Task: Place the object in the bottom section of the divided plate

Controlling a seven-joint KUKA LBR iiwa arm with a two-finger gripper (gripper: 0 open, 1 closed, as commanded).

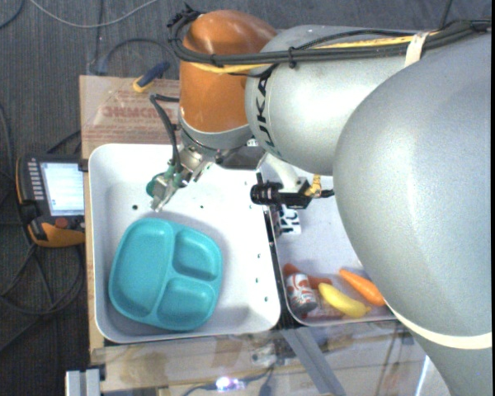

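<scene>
A teal divided plate [167,275] lies in the left bin [239,213], toward its front left. It has one large section on its left side and two smaller ones on its right. My gripper [159,193] hangs over the bin's back left part, just above and behind the plate's far rim. Its tip is small and greenish, and nothing I can make out shows at the tip. In the right bin [313,316] lie a yellow banana [343,302], an orange carrot [361,285] and a red and white can [299,290].
The arm's grey body [379,155] and orange band [219,64] cover most of the right bin and the back of the bench. A teach pendant [51,196] sits left of the bins. A cardboard sheet [124,114] lies behind the left bin.
</scene>
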